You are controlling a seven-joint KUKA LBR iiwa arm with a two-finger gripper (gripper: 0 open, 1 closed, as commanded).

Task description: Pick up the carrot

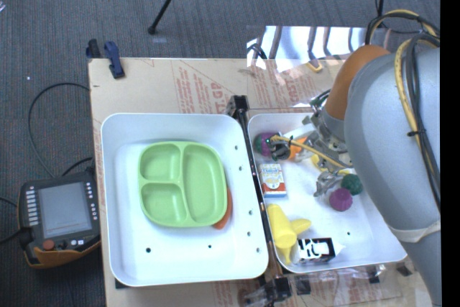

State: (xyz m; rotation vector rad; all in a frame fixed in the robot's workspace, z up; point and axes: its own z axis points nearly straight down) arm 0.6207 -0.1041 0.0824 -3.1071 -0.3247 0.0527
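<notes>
Tool (277, 147) low in right bin (381, 244), beside carrot (300, 142), finger state impossible to tell, green plate (182, 185) in left bin (122, 255)

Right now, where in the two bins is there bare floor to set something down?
The left bin has a bare strip in front of the green plate and another along its left wall. The right bin is crowded; its one free patch lies between the purple ball and the black-and-white card.
</notes>
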